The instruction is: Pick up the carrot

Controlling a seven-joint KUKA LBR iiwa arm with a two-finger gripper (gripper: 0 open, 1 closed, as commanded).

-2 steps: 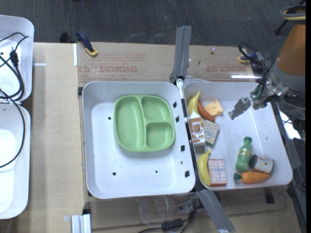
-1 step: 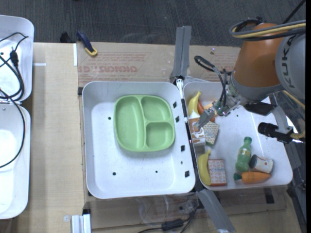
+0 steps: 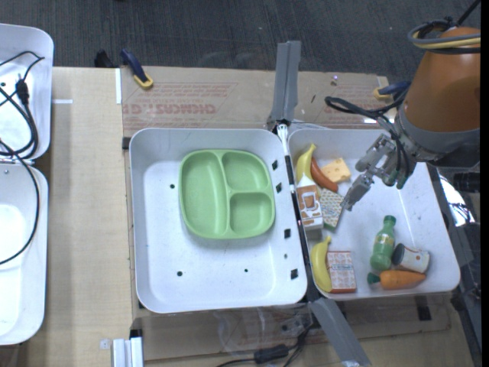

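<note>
The end effector (image 3: pixel 365 176) hangs over the upper middle of the right bin (image 3: pixel 442 219), carried by a grey arm with a glossy orange band above the wrist. Its metal fingers (image 3: pixel 355 193) stand apart and slant down toward the bin's left side, with nothing between them.

The carrot (image 3: pixel 401 279), a smooth orange tapered piece, lies on its side well below and to the right of the end effector, near the bin's lower right corner. Just above it rests a small cylindrical can (image 3: pixel 413 259) with a pale body, and beside that a green plastic bottle (image 3: pixel 383 242) with a rounded cap.

Left of the end effector, a yellow wedge resembling cheese (image 3: pixel 337 169) lies close to the fingers, touching a curved red-orange pepper (image 3: pixel 323 177) and a yellow banana (image 3: pixel 304 162). Below these sit a printed carton (image 3: pixel 309 206) and a flat patterned packet (image 3: pixel 331 207). Further down are a second banana (image 3: pixel 319 264) and a red printed box (image 3: pixel 341 271), side by side.

The left bin (image 3: pixel 157 228), shallow, white and round-cornered like the right one, holds a matte pale green plate (image 3: pixel 227 193) divided into three compartments; it lies well left of the end effector. Both bins rest on a brown cardboard-faced counter (image 3: pixel 199 98).
</note>
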